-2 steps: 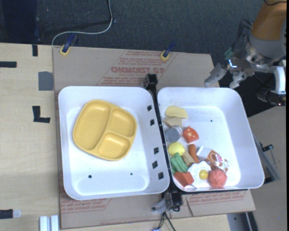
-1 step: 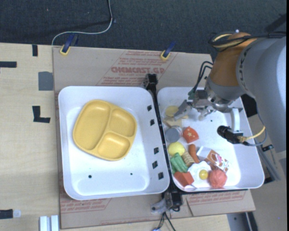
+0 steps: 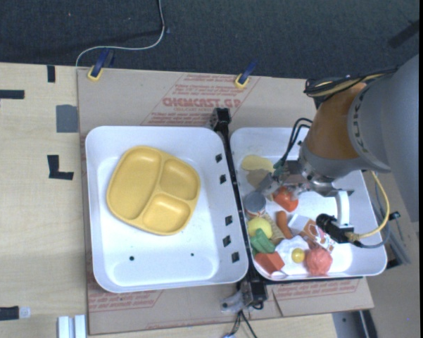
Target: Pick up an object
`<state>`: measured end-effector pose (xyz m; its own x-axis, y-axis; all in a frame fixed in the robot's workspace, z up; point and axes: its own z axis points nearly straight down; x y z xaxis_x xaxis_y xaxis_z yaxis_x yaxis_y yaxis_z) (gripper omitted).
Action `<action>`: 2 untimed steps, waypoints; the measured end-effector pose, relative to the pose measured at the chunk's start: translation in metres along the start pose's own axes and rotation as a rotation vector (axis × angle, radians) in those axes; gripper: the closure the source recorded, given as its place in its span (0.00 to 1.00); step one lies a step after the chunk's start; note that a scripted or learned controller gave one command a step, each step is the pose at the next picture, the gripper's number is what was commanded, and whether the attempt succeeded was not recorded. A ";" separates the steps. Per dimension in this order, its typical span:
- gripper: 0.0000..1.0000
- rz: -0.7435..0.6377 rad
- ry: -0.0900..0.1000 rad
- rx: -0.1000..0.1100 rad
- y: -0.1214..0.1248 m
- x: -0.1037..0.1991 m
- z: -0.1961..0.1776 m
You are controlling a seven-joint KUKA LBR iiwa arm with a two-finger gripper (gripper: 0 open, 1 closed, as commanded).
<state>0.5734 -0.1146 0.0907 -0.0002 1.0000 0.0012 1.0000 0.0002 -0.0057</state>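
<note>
The right bin (image 3: 362,259) holds several toy foods. Among them are a pale yellow piece (image 3: 255,163), a grey round piece (image 3: 254,203), a red-orange piece (image 3: 286,200), a yellow lemon (image 3: 260,227), a green piece (image 3: 262,243), an orange sausage shape (image 3: 283,224), a red block (image 3: 270,262) and a pinkish-red ball (image 3: 319,260). My gripper (image 3: 285,181) hangs low in this bin, just above the red-orange piece and to the right of the grey one. The wrist hides what lies directly beneath it.
In the left bin (image 3: 112,259) a yellow divided plate (image 3: 155,189) lies toward the upper left. A black divider (image 3: 229,189) runs between the bins. The arm's grey and orange body (image 3: 345,129) covers the right bin's upper right part.
</note>
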 end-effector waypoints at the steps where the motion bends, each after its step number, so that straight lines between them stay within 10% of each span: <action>1: 1.00 -0.001 -0.001 -0.003 0.002 0.000 -0.011; 2: 1.00 -0.008 0.000 -0.013 0.019 0.060 -0.099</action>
<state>0.5927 -0.0552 0.1898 -0.0082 1.0000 0.0013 0.9999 0.0081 0.0075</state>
